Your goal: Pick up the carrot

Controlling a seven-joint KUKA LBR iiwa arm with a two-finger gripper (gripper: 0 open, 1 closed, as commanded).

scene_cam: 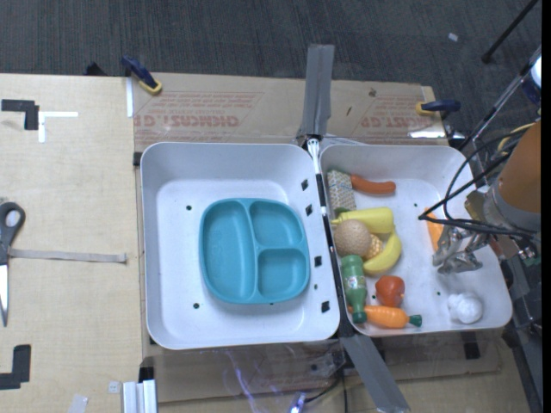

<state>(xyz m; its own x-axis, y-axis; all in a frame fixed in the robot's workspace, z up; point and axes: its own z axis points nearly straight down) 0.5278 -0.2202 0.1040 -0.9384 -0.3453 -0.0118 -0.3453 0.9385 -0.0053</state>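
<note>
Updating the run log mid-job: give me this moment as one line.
task: pick up carrot | gripper: over right bin, right side, holding nothing | carrot: right bin front edge, untouched | left bin: blue tray

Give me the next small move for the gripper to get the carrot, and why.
Probably shift the metal two-finger gripper toward the near-left corner of the right white bin, stopping above the orange toy carrot with the green tip. The gripper sits near the bin's right side, well apart from the carrot, which lies flat by the front wall, just below the red tomato.
</note>
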